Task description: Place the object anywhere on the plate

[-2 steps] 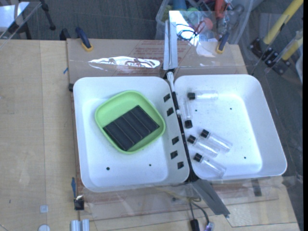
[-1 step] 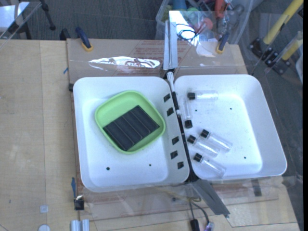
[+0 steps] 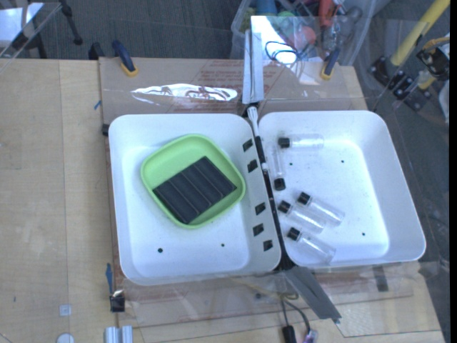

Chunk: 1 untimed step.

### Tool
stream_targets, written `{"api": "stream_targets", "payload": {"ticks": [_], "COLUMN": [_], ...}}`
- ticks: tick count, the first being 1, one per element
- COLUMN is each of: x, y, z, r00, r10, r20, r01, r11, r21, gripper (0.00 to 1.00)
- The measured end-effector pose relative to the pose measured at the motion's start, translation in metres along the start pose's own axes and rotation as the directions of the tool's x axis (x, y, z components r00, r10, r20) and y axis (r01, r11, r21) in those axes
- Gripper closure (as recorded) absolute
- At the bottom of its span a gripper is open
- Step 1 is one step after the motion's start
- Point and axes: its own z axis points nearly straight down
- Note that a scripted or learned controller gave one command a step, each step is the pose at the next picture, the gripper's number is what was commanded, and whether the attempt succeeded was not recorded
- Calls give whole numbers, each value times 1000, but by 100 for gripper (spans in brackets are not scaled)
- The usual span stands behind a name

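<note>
The green plate [image 3: 153,167] is sitting in the left bin [image 3: 143,257], left of centre in the frame, and a black ribbed slab [image 3: 194,188] is lying flat across its middle. The likely things to move, five clear vials with black caps, are lying on their sides in the right bin [image 3: 375,170]. One vial [image 3: 300,142] is resting near the top, and another [image 3: 274,168] is lying along the central divider [image 3: 258,191]. A pair [image 3: 314,209] is lying close together at mid-bin, and the last vial [image 3: 311,245] is lying near the lower edge.

Judging from this, several things are threatening the task:

- The vials are round and smooth, so one may be rolling away as it is touched, or slipping out during the carry over the divider.
- The pair may be getting nudged together.
- The vial against the divider is leaving little room for a grasp.
- On the plate, a vial may be rolling off the slab's ridges toward the rim.

I cannot tell how far the gripper is open or whether it is holding anything. The clear glass is blending into the white bin, so the vials' outlines and far ends are proving hard to trace. Which vial is meant is also unclear.
</note>
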Motion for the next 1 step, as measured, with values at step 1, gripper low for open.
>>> {"api": "stream_targets", "payload": {"ticks": [1], "x": [7], "y": [-25], "z": [21], "r00": [998], "r10": [55], "r20": [1], "r01": [-55], "r11": [998], "r21": [3], "gripper": [0]}}
